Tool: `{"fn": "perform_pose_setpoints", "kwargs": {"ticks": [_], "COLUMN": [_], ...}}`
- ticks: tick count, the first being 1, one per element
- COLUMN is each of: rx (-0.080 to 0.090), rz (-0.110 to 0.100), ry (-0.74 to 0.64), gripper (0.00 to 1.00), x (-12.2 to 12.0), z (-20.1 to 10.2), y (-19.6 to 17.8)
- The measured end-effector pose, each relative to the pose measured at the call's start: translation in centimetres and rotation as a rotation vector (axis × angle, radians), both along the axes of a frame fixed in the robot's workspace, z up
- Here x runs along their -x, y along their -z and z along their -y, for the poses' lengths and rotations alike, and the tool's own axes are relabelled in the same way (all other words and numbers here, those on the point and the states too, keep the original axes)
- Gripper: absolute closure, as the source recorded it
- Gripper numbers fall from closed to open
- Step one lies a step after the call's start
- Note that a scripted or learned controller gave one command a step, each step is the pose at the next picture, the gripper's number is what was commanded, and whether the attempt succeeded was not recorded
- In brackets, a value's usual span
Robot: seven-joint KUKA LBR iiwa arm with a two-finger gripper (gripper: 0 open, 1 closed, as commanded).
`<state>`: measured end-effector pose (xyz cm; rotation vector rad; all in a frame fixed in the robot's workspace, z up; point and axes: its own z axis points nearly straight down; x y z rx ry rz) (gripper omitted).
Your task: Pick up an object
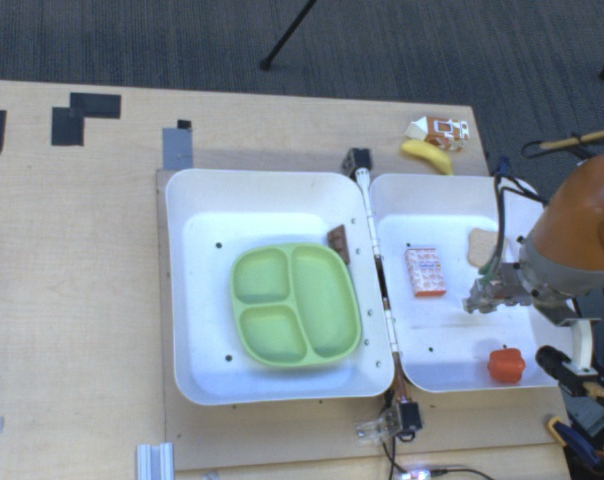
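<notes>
— Over the right bin (pixel 452 200), where does the gripper (pixel 479 301) sit?

— Low above the bin's floor, toward its right half, with the grey arm (pixel 572 230) and its orange band reaching in behind it from the right edge.

— Is it holding anything?

— I cannot tell. The tip is small and dark against the white floor, and nothing shows clearly how it stands or whether something is caught in it.

— What lies nearest to it?

— A red-and-white packet (pixel 425 271) lies flat just to its left, apart from it. A tan piece (pixel 481 247) sits just above the tip, partly covered by the wrist. A small red-orange object (pixel 506 365) rests below and a little to the right, near the bin's front wall.

— And further off?

— Well to the left, across the divider, the left bin (pixel 197 268) holds a green compartment tray (pixel 295 306) with three sections. A small brown item (pixel 337 237) lies at that tray's upper right corner, close to the divider. Beyond the right bin's far rim, up and slightly left of the gripper, a yellow banana (pixel 426 155) and a small carton (pixel 443 130) lie on the wooden bench (pixel 72 298), touching or nearly so.
</notes>
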<state>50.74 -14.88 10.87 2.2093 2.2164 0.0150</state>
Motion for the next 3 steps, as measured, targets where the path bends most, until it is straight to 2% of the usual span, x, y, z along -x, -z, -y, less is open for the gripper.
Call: {"fn": "perform_pose_setpoints", "kwargs": {"ticks": [1,2,3], "rx": [0.000,-0.001,0.000], "rz": [0.000,-0.007,-0.001], "ry": [0.000,0.000,-0.002], "gripper": [0.00,0.00,1.00], "x": [0.0,1.8,1.6], "z": [0.0,-5.6,-5.6], "y": [0.0,2.2,1.0]}}
